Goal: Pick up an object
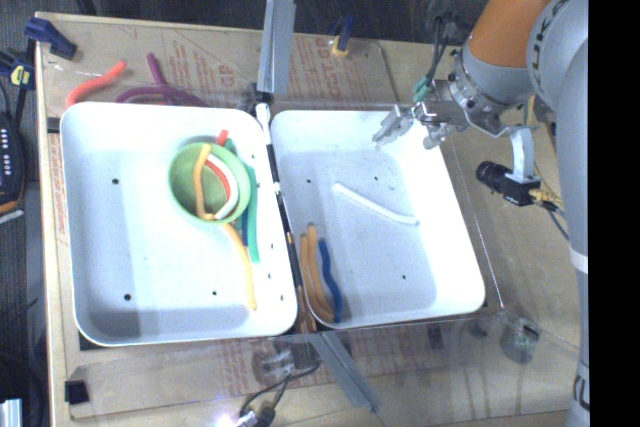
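Observation:
My gripper (410,129) hangs over the far right part of the right bin (455,215), its two fingers spread open with nothing between them. Below it in that bin lies a thin white strip (375,204) near the middle. Orange and blue cords (322,280) lie along the right bin's near left wall. In the left bin (110,245) a green bowl (205,180) lies tipped, with orange, red and yellow cords across it and a green cord (254,215) beside it.
A metal divider bar (275,40) stands at the back between the bins. Pink and orange cords (130,85) lie on the bench behind the left bin. A black cable and connector (505,180) hang off the arm by the right bin's right edge.

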Tool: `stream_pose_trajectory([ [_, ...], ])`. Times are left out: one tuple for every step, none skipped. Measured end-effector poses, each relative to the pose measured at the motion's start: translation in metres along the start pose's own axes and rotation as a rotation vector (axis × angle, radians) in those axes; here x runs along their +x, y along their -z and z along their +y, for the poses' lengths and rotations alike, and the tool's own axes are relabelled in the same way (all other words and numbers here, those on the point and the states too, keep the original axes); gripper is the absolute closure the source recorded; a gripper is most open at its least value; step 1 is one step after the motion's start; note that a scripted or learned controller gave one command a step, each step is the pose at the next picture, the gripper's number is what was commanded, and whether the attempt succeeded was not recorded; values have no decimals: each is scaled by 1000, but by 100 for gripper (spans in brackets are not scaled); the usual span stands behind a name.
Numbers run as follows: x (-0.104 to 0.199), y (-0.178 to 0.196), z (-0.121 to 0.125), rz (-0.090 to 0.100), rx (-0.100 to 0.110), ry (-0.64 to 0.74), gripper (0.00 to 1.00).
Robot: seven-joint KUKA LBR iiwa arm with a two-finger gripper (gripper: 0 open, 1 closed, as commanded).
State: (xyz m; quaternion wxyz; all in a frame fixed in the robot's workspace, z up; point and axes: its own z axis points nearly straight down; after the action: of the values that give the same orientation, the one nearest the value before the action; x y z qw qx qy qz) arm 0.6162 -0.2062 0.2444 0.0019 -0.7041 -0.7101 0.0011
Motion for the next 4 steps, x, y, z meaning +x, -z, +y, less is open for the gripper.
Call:
stream_pose_trajectory([
  [-3,72,-52,-2,-4,132,0],
  [104,-17,-73,-1,2,179,0],
  [98,-119,-98,-10,-3,223,0],
  [95,-149,-94,-21,-13,67,0],
])
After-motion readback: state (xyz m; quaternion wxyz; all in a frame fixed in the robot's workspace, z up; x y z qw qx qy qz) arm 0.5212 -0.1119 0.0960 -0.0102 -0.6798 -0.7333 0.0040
